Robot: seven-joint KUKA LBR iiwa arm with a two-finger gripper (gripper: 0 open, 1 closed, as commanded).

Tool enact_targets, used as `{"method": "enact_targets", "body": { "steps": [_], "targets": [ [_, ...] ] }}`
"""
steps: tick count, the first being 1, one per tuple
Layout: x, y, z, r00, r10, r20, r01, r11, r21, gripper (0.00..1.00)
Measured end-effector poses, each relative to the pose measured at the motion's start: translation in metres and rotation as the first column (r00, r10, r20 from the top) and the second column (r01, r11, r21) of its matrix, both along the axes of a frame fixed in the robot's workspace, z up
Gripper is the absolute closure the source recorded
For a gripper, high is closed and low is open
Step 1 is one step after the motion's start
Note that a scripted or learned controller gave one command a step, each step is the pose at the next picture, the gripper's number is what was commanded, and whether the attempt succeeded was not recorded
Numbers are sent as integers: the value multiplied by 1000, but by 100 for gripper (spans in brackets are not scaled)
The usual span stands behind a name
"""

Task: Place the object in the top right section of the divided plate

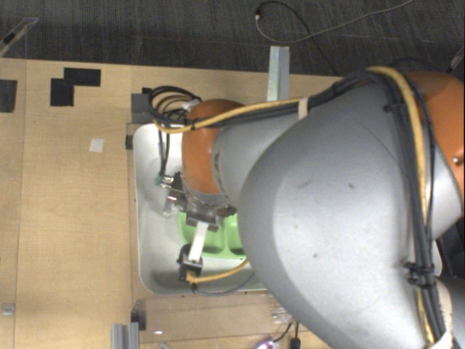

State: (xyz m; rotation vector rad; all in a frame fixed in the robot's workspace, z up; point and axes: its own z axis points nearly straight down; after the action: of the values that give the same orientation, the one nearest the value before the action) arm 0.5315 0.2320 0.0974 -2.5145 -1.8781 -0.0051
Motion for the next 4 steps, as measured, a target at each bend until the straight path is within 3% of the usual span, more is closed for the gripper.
{"method": "enact_targets", "body": {
  "steps": [1,2,4],
  "targets": [
    [-44,-56,122,989,145,2,-145,989,-3,0],
    [-7,-14,203,978,207,2,-207,978,-4,0],
    [-7,-13,203,978,207,2,-207,978,-4,0]
  ]
}}
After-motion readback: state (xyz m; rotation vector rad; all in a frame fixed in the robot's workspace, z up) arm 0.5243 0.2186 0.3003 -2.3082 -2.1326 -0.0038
